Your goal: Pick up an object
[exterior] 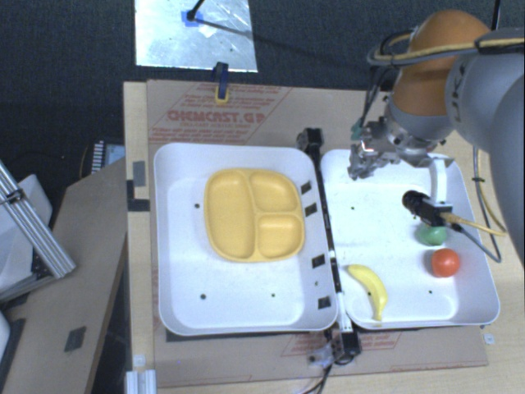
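End effector [362, 164] over far-left corner of right bin [385, 238]

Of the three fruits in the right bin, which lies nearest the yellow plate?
The banana, long and curved; the green fruit and the orange-red fruit are round and farther right.

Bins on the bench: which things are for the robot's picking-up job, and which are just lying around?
For the job: gripper, banana, green ball, red ball, right bin; maybe the yellow plate too.
Just lying about: silver sheet, cardboard, yellow clip.
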Available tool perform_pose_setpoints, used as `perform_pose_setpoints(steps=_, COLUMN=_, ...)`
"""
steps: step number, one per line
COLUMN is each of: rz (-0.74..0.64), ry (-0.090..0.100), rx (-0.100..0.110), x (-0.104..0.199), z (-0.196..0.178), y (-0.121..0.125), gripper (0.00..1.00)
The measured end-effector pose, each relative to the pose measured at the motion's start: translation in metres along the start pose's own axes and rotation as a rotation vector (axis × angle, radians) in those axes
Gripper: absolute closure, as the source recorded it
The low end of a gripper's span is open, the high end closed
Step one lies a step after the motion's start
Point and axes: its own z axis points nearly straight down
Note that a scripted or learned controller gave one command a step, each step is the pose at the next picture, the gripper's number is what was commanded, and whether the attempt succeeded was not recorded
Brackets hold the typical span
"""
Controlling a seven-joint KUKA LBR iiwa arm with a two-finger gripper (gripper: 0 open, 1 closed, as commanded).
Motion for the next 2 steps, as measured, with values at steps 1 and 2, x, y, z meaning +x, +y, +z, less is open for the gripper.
perform_pose_setpoints(steps=1, rz=0.0, ry=0.0, rx=-0.001, x=0.047, z=-0.011, y=0.015, gripper=1.0)
perform_pose_setpoints(steps=2, rz=0.0, ry=0.001, rx=0.0, x=0.099, z=-0.022, y=0.019, gripper=1.0)
